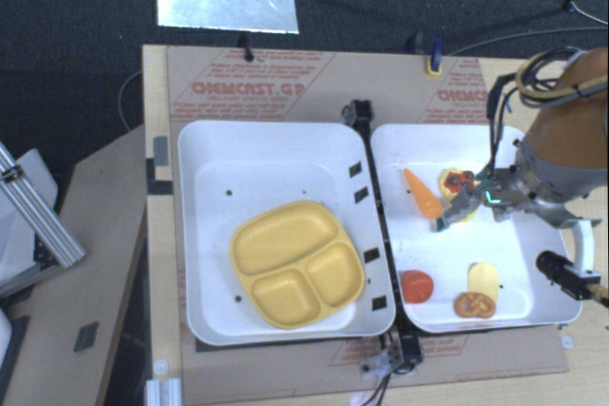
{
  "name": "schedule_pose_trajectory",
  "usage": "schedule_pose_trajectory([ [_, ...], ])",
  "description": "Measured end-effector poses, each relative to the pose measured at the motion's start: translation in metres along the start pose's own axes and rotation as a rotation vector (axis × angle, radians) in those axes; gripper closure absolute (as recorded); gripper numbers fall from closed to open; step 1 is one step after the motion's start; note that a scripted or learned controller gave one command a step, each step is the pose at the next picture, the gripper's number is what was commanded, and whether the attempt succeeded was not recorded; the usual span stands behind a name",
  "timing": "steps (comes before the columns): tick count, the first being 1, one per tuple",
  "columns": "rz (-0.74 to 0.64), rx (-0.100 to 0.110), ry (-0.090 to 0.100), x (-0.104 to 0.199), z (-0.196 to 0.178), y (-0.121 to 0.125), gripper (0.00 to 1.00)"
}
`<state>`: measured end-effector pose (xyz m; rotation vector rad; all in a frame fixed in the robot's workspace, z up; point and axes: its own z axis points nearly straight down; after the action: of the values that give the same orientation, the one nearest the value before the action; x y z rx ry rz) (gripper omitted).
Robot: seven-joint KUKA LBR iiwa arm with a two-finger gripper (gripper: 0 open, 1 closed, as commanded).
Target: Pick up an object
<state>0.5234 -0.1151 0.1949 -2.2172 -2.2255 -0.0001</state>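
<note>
The right bin holds an orange carrot, a small red and yellow item, a red tomato, a pale yellow slice and a brown pretzel. My gripper reaches in from the right and sits low in this bin, just right of the carrot and below the red and yellow item. Nothing can be made out between its dark fingers.
The left bin carries a yellow three-compartment plate. A black divider runs between the two bins. A cable and a dark bracket hang off the arm over the right bin's right side.
</note>
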Motion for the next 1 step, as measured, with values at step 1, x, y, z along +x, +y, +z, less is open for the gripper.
schedule_pose_trajectory([
  [1,0.000,0.000,0.000,0.0000,-0.0002,0.0001,0.00],
])
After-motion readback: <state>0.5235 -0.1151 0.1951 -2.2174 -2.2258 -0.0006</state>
